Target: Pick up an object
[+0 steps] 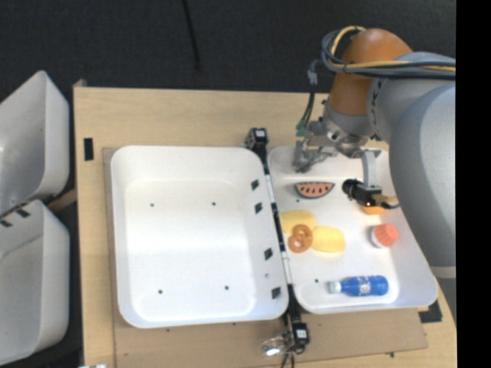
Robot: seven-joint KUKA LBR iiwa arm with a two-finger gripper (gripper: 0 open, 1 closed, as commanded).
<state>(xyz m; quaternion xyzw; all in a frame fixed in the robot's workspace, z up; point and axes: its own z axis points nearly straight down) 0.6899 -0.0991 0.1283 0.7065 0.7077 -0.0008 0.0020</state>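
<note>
Dark floor surrounds a tan bench (92, 113) bearing two white bins; the left bin (123, 205) lies bare, while the right bin (414, 278) holds a watermelon slice (315, 188), yellow pieces, an orange ring (300, 239) and a blue bottle (362, 286). Reaching from the right, the gripper (311, 153) hangs over the right bin's far-left corner, just beyond the watermelon slice.

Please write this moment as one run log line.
gripper: over right bin far corner | fingers: cannot tell | nearest: watermelon slice | left bin
</note>
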